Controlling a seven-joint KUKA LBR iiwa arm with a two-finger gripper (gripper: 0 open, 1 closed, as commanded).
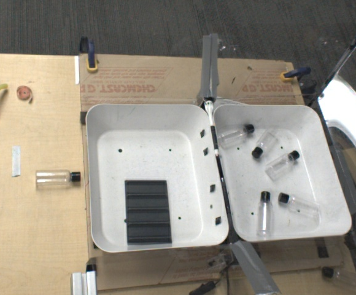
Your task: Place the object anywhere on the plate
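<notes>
Two bins side by side, hinge strip between. Left bin [104,140] carries black ridged plate [147,211] flat on floor, near front wall: clear drop target. Right bin [316,125] holds five clear vials, black caps, all lying on sides, scattered loose, apart enough for fingers to pick one out. Likely pick: vial [285,163] mid-bin, tilted, cap up-right. Sixth vial [56,177] lies out on bench, left of bins, out of play by my guess. White arm housing at right edge; gripper state: cannot tell. Nothing on plate yet.
</notes>
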